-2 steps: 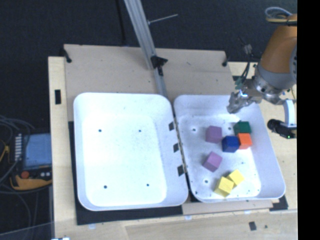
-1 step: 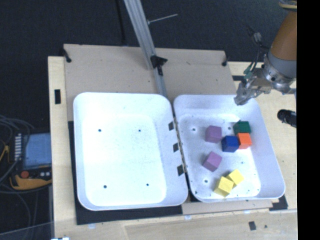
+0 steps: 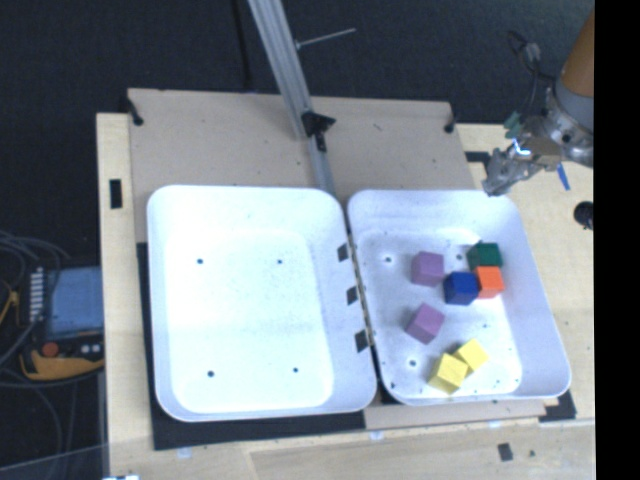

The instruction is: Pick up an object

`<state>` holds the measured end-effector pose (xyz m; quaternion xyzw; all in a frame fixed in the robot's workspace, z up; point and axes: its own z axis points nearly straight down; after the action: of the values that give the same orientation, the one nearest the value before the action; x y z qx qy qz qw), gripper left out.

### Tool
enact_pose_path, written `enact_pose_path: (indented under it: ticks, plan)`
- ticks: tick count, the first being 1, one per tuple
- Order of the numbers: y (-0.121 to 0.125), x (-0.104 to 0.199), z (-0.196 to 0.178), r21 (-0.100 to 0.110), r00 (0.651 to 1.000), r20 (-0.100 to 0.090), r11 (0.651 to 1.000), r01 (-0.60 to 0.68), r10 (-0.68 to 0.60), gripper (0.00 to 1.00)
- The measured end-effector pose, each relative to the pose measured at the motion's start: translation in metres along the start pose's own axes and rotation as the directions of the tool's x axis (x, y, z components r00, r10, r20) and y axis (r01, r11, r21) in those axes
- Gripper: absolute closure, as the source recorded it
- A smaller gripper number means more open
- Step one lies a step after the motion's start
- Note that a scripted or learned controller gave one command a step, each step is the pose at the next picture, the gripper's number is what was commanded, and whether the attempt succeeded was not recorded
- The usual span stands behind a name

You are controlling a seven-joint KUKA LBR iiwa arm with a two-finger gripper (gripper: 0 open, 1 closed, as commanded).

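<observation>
Gripper (image 3: 500,178) poised above right bin's (image 3: 535,368) far rim; finger state indeterminate, possibly blurred. Nearest target: green cube (image 3: 486,254), lying just inward and below, among clustered blocks.

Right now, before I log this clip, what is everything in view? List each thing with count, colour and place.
bins: 2, white, side by side on the bench; left bin, right bin
purple cubes: 2, right bin, one above the other
yellow cubes: 2, right bin's near edge
blue cube: 1, right bin, touching the orange cube
orange cube: 1, right bin
green cube: 1, just behind the orange cube
metal pole: 1, grey, slanting behind the bins
arm's claw: 1, grey, at the right bin's far right corner
</observation>
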<state>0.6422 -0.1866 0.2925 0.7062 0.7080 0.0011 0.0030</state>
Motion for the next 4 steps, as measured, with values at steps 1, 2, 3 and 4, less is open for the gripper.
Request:
enact_pose_path:
  ticks: [1,2,3,4]
  plan:
    - [-0.011,0.054,0.015,0.005,1.000,-0.003,1.000,0.001,-0.001,1.00]
    - [-0.021,0.108,0.030,0.007,1.000,-0.004,1.000,0.004,-0.004,1.00]
    - [-0.040,0.166,0.039,0.007,1.000,-0.004,1.000,0.005,-0.005,1.00]
    - [-0.052,0.209,0.036,0.006,1.000,-0.004,1.000,0.004,-0.004,1.00]
